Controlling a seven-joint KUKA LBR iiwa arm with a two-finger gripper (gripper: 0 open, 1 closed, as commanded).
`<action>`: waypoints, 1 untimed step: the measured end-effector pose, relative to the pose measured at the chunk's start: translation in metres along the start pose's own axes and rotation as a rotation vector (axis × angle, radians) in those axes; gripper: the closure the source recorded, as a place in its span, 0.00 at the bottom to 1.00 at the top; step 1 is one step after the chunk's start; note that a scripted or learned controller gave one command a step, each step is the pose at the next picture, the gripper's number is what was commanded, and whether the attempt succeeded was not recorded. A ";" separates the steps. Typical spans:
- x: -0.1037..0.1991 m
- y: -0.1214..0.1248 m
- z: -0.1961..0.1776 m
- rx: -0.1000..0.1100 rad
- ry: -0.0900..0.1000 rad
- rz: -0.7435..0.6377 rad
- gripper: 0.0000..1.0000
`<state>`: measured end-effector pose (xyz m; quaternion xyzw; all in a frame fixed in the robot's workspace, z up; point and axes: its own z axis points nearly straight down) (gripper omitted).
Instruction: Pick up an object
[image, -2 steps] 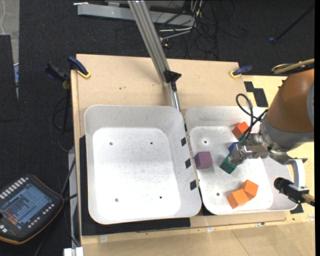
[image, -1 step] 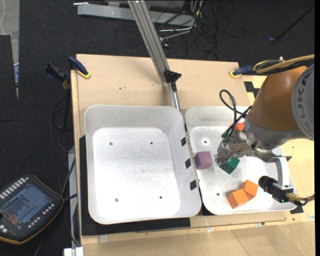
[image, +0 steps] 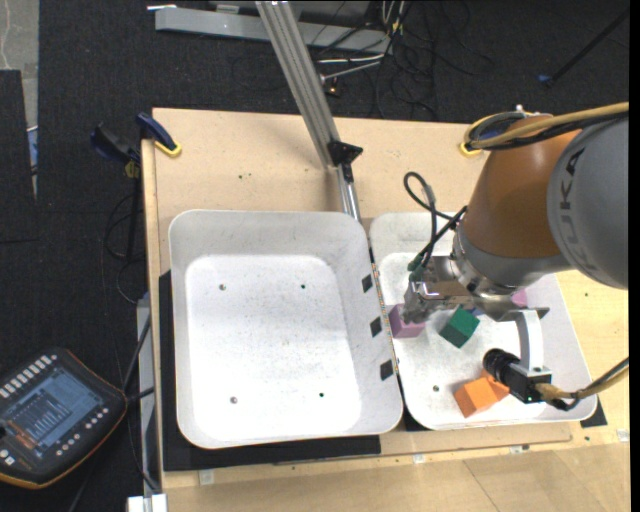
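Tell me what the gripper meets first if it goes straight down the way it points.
Probably the purple block, just under the gripper near the right bin's left wall; the green block lies beside that line. Depth is unclear.

partial "ku" lettering on the grey arm (image: 592, 205)

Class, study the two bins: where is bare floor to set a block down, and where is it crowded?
The left bin is bare wall to wall. The right bin has one bare patch in its near-left corner, bordered by the purple block and the orange block. Its middle is crowded: the green block and purple block lie beside the gripper.
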<state>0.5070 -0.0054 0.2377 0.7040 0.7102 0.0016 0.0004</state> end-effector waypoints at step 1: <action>0.065 -0.003 -0.001 0.002 0.000 -0.001 1.00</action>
